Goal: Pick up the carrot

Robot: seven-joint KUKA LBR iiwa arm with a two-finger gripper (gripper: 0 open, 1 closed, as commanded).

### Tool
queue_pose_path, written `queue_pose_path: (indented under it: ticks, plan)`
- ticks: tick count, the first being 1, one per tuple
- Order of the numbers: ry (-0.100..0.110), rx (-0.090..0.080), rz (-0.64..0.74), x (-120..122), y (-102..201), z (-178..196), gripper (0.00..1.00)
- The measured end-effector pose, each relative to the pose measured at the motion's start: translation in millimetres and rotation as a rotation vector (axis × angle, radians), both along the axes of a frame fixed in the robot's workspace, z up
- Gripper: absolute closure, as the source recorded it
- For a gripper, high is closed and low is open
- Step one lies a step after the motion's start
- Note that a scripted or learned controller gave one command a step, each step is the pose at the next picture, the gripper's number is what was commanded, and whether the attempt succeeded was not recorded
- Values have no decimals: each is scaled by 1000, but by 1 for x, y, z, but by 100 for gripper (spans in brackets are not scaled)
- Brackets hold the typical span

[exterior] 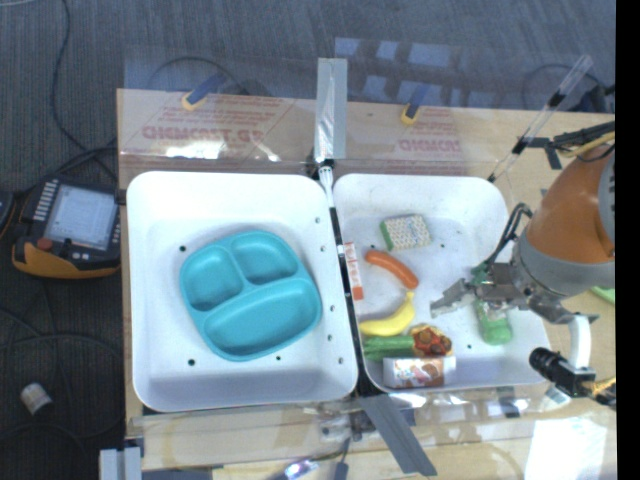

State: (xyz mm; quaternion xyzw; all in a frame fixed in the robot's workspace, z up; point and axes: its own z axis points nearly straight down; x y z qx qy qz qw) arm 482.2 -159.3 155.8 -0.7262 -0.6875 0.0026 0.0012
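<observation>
here, in the camera view, we look down on two white bins side by side on the bench. the left bin (pixel 150 268) holds a teal divided plate (pixel 250 293), lying a little askew near the bin's middle.

in the right bin (pixel 470 193) we log the carrot (pixel 390 266), orange and elongated, lying slantwise near the bin's centre, just below a small green-and-white patterned block (pixel 405 232). below the carrot sits a yellow banana (pixel 392 318), curved, its upper tip close to the carrot's lower right end; we cannot tell if they touch. under the banana lies a green cucumber-like piece (pixel 385 346), with a red and yellow item (pixel 432 341) at its right end and a small labelled can (pixel 415 371) on its side along the bin's near wall.

the arm (pixel 570 228) enters from the right, orange band above the grey wrist. the gripper (pixel 478 290) hangs over the right part of the right bin, right of the carrot and apart from it, beside a green object (pixel 493 324). its fingers look spread apart, with nothing visible between them. the carrot rests on the bin floor, not held.
</observation>
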Motion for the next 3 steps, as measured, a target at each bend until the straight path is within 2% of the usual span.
queue_pose_path:
  ticks: [1, 2, 3]
  plan:
    - [0, 3, -9, 1, 42, 15, 0]
    - [1, 3, -144, 0, 61, 4, 0]
    - [-1, -3, -307, 1, 72, 83, 0]
